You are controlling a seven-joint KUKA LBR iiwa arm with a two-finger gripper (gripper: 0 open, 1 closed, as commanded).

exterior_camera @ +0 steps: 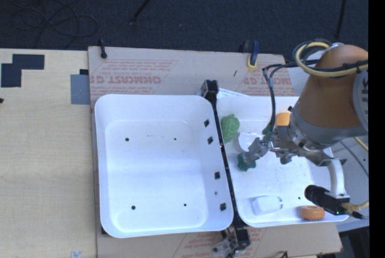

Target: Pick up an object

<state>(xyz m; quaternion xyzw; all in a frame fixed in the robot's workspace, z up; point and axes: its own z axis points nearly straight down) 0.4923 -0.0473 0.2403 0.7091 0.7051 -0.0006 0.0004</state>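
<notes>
Right bin (283, 215), right-centre of frame: gripper (255, 151) low over its left part, fingers' state cannot be told. Dark green object (245, 161) touching or just under the fingertips; light green object (230, 125) just up-left, by the divider. White block (266, 204) and orange piece (311, 212) near the lower rim.

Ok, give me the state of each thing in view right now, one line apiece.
gripper: low in the right bin, at the dark green object.
dark green object: on the bin floor at the fingertips.
light green object: lying loose by the divider.
white object: lying near the front wall.
orange object: lying at the front right corner.
</notes>
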